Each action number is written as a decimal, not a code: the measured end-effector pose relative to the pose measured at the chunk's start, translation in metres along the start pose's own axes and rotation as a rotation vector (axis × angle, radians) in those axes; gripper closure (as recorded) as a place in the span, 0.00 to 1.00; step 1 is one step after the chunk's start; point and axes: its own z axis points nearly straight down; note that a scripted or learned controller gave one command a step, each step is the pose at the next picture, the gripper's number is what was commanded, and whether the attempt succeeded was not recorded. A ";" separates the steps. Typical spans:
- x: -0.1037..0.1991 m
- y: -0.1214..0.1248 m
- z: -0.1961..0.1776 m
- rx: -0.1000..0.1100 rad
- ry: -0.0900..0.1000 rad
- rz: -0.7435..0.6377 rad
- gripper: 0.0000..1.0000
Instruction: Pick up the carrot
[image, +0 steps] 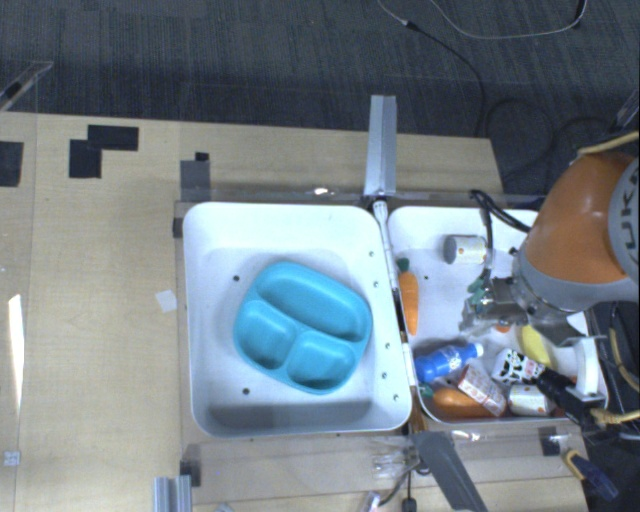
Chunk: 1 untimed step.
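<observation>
The carrot (408, 302) is orange with a small green top. It lies lengthwise against the left wall of the right bin (432, 228), green end toward the back. My gripper (484, 304) hangs over the middle of the right bin, to the right of the carrot and apart from it. The grey and orange wrist above hides its tip. Nothing shows held in it.
The left bin (210, 330) holds a blue divided plate (302, 326). In the right bin, a grey cylinder (463, 247) lies at the back. A blue bottle (445, 362), an orange piece (458, 403), a yellow item (536, 344) and small packets crowd the front.
</observation>
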 end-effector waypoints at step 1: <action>0.116 0.004 0.022 0.005 0.001 -0.025 1.00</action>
